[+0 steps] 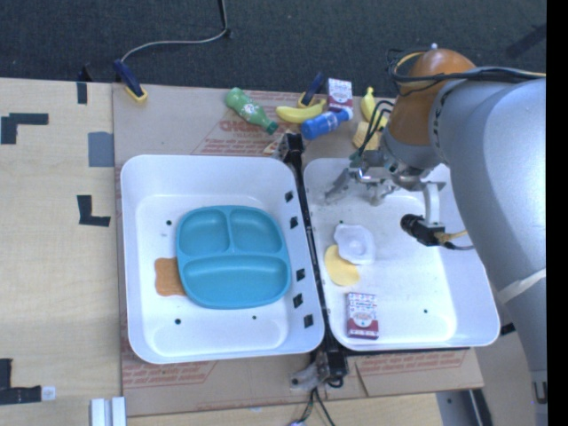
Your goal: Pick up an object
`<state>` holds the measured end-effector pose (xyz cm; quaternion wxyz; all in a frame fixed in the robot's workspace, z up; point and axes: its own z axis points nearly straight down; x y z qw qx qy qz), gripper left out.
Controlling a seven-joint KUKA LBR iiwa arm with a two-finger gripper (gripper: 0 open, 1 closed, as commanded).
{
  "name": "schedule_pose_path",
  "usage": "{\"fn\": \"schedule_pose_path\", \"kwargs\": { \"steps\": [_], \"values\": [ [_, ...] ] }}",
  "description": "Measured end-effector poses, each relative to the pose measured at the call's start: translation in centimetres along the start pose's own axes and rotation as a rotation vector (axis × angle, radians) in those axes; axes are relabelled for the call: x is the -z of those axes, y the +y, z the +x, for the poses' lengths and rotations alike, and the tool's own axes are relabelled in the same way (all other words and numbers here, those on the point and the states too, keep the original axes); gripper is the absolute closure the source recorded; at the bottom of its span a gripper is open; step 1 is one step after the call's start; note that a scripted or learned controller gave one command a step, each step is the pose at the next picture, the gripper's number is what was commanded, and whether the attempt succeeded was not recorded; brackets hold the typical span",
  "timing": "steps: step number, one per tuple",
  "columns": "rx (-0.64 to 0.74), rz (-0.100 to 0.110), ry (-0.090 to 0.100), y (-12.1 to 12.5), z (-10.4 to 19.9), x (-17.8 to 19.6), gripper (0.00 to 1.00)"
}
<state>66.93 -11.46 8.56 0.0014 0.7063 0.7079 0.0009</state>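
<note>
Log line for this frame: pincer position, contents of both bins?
pincer: over right bin far end, holding nothing | right bin: white cup, yellow piece, red carton | left bin: blue plate, orange piece

Left bin: divided plate in middle.
Right bin: cup centre-left, carton lower left.

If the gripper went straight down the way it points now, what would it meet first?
Probably the bare white floor of the right bin; the gripper hangs near its back left corner, short of the clear cup. Depth is unclear.
</note>
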Motion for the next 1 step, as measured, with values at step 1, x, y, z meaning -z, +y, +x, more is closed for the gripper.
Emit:
{"fn": "schedule_pose_path", "kwargs": {
  "steps": [1],
  "values": [
    [-0.001,0.002,-0.001,-2.90,2.09,0.02,0.00]
  ]
}}
